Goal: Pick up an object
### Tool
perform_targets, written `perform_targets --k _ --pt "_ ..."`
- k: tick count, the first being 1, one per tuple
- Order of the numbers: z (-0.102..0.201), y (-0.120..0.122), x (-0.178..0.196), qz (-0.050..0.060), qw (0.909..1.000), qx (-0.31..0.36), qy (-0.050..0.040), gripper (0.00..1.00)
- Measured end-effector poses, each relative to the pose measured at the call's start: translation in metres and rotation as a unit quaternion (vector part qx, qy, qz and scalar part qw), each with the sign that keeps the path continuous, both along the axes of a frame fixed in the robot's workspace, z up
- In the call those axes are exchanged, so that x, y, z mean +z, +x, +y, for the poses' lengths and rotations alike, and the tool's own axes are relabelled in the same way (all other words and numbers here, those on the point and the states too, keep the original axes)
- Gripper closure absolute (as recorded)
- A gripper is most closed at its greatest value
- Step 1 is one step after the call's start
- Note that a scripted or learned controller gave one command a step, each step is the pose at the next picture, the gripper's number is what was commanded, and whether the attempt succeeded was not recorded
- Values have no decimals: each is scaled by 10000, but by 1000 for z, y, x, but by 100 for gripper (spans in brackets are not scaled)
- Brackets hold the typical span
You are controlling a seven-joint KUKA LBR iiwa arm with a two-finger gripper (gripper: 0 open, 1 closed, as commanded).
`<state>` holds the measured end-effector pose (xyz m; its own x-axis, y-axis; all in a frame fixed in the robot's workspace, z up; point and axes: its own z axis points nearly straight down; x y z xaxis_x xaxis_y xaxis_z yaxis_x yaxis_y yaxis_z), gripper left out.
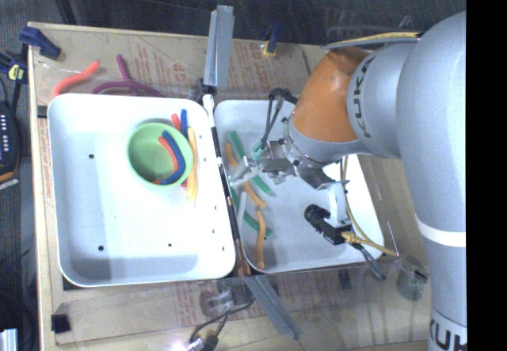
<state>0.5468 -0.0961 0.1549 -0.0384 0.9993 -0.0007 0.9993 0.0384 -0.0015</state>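
Left bin point(95, 223): we see a green bowl point(150, 153) with a red stick point(170, 147), a blue stick point(184, 121) and a yellow stick point(192, 171) lying in it or across its right rim. The rest of that bin floor is bare.

Right bin point(305, 254): loose sticks are scattered along its left half. There is a green stick point(238, 142) and an orange stick point(230, 154) near the top. Another orange stick point(255, 197) is in the middle. Lower down are a green one point(253, 223) and an orange one point(260, 248).

The gripper point(247, 173) sits low over this cluster, close to the bin's left wall, between the upper pair and the middle orange stick. We cannot tell how far the pincer is open, and we cannot see anything held in it. The grey arm point(412, 88) covers the bin's right side.

We judge the step as reach/descend onto a candidate stick, with the grasp not confirmed. The likely target is the middle orange stick or a stick just beside it.

The next move calls for closing squarely across one stick and lifting straight up. The risks are the crowding of the sticks and the nearby wall.
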Motion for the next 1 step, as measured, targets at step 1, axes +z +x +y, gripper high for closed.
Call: perform_targets --k 1 --pt "-26 45 -61 -28 9987 501 -5 0"
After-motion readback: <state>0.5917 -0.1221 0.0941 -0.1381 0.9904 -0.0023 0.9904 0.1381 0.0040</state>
